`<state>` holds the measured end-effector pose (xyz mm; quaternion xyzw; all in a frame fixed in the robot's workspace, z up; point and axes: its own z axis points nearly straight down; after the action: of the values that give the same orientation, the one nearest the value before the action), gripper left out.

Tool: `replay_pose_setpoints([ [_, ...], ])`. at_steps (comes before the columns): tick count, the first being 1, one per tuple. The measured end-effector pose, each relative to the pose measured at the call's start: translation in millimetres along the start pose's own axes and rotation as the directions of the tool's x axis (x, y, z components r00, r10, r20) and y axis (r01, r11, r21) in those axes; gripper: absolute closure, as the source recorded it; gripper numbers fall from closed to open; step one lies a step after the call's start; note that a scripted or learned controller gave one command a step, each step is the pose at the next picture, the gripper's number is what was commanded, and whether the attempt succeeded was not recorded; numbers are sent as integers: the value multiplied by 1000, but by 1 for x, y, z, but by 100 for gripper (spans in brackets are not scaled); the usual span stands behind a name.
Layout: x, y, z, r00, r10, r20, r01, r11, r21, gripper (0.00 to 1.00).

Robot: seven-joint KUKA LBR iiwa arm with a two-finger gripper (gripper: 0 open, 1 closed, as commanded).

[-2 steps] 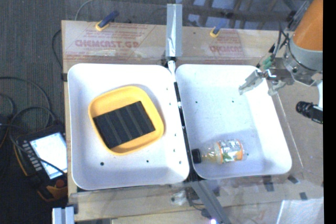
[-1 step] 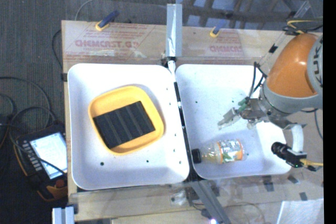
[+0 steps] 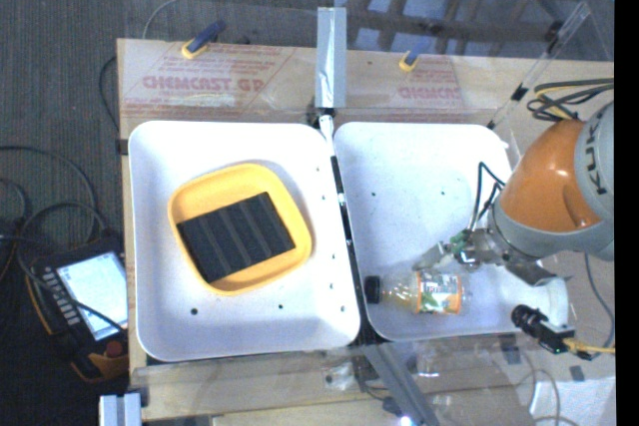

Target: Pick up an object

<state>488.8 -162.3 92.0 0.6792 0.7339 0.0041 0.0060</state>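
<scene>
A small clear bottle [image 3: 424,293] with a black cap and an orange and green label lies on its side near the front edge of the right bin [image 3: 409,175]. My gripper [image 3: 448,256] hangs low over that bin, just above and slightly right of the bottle, close to it. The arm's orange band [image 3: 544,183] rises behind it at the right. Nothing can be made out held in the gripper. In the left bin [image 3: 150,165] a yellow dish [image 3: 190,198] carries a black ridged pad [image 3: 242,234].
A raised divider [image 3: 339,205] separates the two bins. Two yellow clamps [image 3: 203,38] sit on the wooden board behind the bins. The right bin's front wall runs just beyond the bottle.
</scene>
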Motion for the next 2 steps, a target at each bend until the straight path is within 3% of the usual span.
replay_pose_setpoints([
  [1, 1, 3, -11, 1000, -2, 0, 2, 1000, -6, 100],
  [2, 1, 3, -11, 1000, -2, 0, 2, 1000, -6, 0],
])
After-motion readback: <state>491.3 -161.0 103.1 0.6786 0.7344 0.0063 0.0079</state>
